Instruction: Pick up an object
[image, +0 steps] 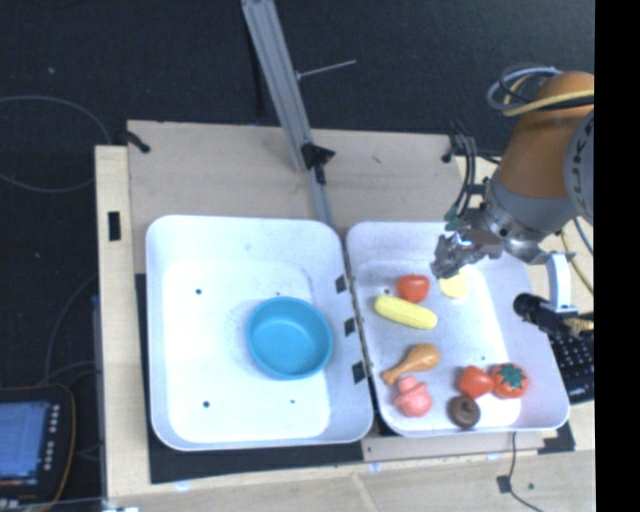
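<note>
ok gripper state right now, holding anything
gripper: cannot be told; it is low in the right bin, just above the pale yellow piece, with nothing seen in its grasp.

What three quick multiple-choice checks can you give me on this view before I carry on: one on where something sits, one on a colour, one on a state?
1. Where is the blue bowl?
A. In the left bin
B. In the right bin
C. On the bench outside both bins

2. What colour is the long corn-like piece near the middle of the right bin?
A. Green
B. Yellow
C. Purple

3. Where is the end effector now?
A. Over the blue bowl
B. Over the upper part of the right bin, close to a pale yellow piece
C. Off beyond the bench

Answers:
1 A: the bowl rests on the left bin's floor.
2 B: it is plainly yellow, lying below a red piece.
3 B: the arm reaches in from the right and ends just above that pale piece.
</note>
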